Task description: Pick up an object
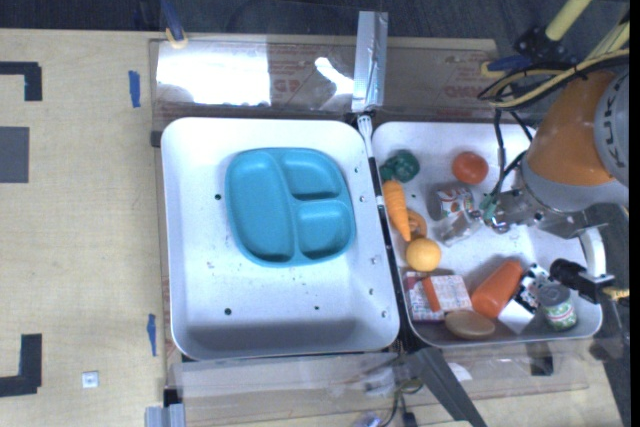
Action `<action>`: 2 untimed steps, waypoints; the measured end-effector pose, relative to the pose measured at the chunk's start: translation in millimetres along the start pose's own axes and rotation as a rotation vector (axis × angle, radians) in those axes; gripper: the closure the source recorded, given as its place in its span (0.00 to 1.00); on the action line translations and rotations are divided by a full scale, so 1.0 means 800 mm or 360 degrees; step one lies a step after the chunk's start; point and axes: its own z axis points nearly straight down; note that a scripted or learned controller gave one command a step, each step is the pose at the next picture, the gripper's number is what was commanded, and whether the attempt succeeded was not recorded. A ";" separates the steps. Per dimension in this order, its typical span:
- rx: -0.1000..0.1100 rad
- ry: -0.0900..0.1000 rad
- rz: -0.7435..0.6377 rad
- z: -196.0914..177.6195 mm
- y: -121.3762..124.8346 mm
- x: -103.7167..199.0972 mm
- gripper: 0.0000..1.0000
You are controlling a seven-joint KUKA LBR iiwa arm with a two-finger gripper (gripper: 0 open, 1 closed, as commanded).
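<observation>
Nearest the lens, the bench (70,215) carries, left to right, a bin (190,305) holding a blue tray (290,205), then a crowded right bin (420,335). The gripper (490,213) hangs among carrot (397,207), orange (423,255) and tomato (470,167); its opening cannot be told. Likely risk: crowding deflects the grasp. Dark floor lies beyond.

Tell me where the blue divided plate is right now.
In the camera view, the blue divided plate lies in the middle of the left bin, across the divider from the carrot that sits at the right bin's left wall.
</observation>
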 end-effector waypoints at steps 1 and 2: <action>0.0000 -0.0004 0.0218 -0.098 -0.032 -0.025 0.00; -0.0003 -0.0005 0.0058 -0.001 0.093 -0.054 0.00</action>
